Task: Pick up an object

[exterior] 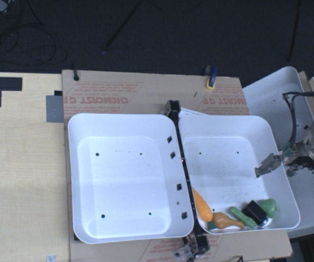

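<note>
Starting at the left of the frame, the pale wooden bench (20, 168) carries a brown cardboard sheet (146, 94), and on that sit the two shallow white plastic bins. The left-hand white bin (80, 146) has nothing loose showing on its floor that I can make out. Past the black divider strip (181, 162) is the right-hand white bin (222, 125), and everything worth picking lies huddled in its lower corner, at the lower right of the frame: a long orange carrot-shaped toy (201, 204) against the divider, a tan-orange lumpy piece (225, 220) just beside it, a green elongated piece (243, 217), a small black block (255, 212) resting on or against the green things, and a rounded green lump (268, 206). Further right, at the bin's right wall, the grey gripper (267, 165) hangs near mid-height of the frame, apart from that pile, and I see nothing between its fingers; whether they stand wide or narrow I cannot tell from here. By my reckoning the pick has not been made: all pieces lie in the bin, and the reach down, the close and the lift are all left to do.
</note>
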{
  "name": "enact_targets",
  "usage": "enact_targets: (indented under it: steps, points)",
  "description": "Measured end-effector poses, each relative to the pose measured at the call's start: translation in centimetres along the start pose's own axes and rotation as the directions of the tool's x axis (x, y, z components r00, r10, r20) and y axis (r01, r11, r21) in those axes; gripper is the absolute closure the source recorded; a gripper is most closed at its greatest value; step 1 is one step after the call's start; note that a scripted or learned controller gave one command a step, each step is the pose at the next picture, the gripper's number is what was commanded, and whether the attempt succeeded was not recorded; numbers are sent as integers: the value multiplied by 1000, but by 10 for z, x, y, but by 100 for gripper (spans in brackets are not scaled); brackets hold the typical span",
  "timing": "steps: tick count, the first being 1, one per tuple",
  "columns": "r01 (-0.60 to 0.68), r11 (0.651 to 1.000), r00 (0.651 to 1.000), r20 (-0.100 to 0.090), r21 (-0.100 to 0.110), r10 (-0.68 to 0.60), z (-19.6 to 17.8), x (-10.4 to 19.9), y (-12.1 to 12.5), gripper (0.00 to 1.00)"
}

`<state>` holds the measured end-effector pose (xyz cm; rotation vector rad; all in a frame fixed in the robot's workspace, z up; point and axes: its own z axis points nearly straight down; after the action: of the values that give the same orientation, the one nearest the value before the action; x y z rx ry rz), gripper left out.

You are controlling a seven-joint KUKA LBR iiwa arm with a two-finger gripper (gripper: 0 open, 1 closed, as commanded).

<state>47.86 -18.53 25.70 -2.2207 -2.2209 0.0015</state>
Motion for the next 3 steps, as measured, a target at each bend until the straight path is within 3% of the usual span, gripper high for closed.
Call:
enact_targets:
  steps: [1,3]
  points:
    - [8,1000,1000,4,-16,-8,-115,34,92,0]
    - [4,1000,1000,1,-9,-4,-286,76,136,0]
